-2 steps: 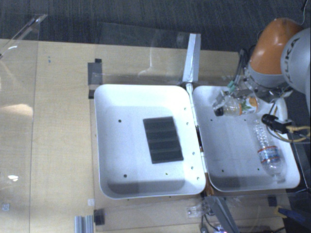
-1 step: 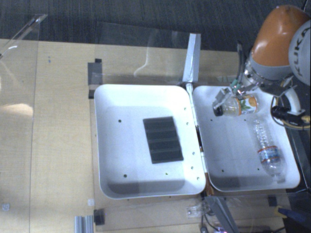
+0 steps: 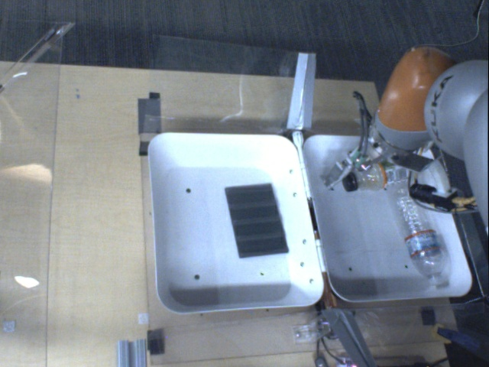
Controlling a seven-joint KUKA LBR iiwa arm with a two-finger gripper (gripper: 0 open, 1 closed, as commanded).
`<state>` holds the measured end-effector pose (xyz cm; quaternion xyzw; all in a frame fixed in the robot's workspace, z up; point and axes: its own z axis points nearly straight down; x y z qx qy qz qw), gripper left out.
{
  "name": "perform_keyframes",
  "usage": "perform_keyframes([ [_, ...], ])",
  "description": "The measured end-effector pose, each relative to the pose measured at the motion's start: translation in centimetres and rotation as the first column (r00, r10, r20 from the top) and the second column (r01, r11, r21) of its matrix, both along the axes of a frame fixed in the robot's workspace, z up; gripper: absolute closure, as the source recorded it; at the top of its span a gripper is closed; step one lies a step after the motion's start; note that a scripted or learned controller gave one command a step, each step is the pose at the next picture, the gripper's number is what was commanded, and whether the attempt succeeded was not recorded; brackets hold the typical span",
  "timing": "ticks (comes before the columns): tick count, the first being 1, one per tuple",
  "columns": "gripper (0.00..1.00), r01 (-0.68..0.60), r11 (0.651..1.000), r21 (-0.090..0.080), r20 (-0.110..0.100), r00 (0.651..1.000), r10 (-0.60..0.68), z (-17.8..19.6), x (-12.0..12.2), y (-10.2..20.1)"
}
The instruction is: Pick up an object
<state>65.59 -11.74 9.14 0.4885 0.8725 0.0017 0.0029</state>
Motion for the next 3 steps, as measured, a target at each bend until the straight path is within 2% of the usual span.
perform_keyframes([
  [1,0.00,0.236,0.972,0.018,-0.026,0.972,-0.235,-0.4,1.4,-1.5],
  [2,1.00,0.232,0.973,0.007,-0.001,0.973,-0.232,0.9,1.8,-1.8],
  [3,1.00,0.066,0.998,0.001,0.004,0.998,-0.066,10.4,1.5,4.6],
])
